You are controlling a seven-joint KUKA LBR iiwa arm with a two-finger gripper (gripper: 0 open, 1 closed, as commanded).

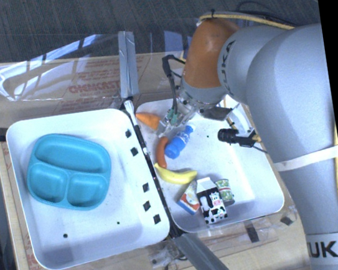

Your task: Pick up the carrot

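One carrot (159, 151) is seen mid-frame beside a blue bottle (178, 144); the claw (172, 119) is poised above, its state not discernible

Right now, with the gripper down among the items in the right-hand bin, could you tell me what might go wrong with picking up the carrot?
1. The orange carrot lies against the bin's left wall, touching the blue plastic bottle and the yellow banana; a grab may well catch one of those instead.
2. The two-finger gripper sits between an orange wedge-shaped piece and the bottle, so it could take the wrong orange item.
3. The wall of the shallow white bin leaves little room beside the carrot.
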